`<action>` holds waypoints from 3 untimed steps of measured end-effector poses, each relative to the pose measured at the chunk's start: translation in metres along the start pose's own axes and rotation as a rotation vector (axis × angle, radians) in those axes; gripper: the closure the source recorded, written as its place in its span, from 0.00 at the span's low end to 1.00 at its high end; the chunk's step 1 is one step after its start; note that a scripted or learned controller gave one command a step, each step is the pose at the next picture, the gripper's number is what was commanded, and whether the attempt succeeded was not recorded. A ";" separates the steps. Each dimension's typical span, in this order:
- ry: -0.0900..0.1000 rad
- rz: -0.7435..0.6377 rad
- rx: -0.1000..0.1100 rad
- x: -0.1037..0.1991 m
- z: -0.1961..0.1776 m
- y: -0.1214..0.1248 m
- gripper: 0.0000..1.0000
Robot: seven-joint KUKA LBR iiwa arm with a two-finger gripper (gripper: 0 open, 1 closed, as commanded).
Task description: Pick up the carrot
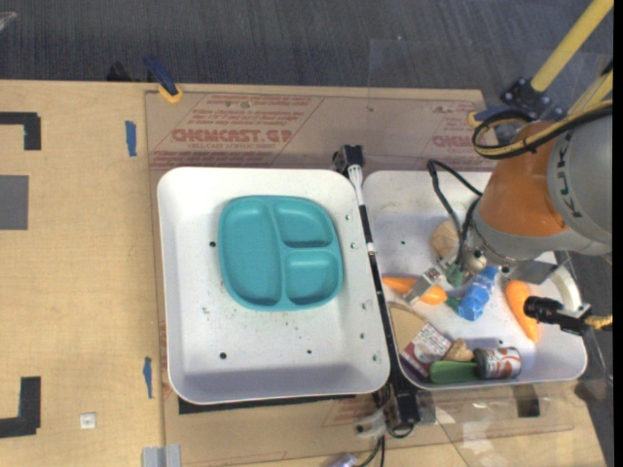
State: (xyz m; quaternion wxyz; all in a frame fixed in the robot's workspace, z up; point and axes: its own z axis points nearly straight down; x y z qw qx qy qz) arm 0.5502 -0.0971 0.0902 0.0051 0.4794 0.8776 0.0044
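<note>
Camera view: arm [545, 197] from right, low over right bin [574, 358].

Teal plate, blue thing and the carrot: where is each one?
Teal plate [282, 251], camera view, on its central divider.
Blue thing [474, 298], camera view, on its middle.
Carrot [401, 285], camera view, on its orange body.

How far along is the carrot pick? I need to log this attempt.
Done: the arm has reached into the right bin, and the tool sits low among the clutter near the blue item. In hand: nothing visibly gripped. An orange piece, likely the carrot, lies on the bin floor left of the tool; another orange piece lies to its right. Left: grasp and lift.
</note>
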 end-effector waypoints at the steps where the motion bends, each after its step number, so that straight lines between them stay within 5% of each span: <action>1: -0.005 0.234 -0.003 0.015 -0.001 -0.026 0.00; 2: -0.011 0.231 -0.008 0.014 -0.013 -0.024 1.00; 3: -0.013 0.268 0.018 0.101 -0.096 0.018 1.00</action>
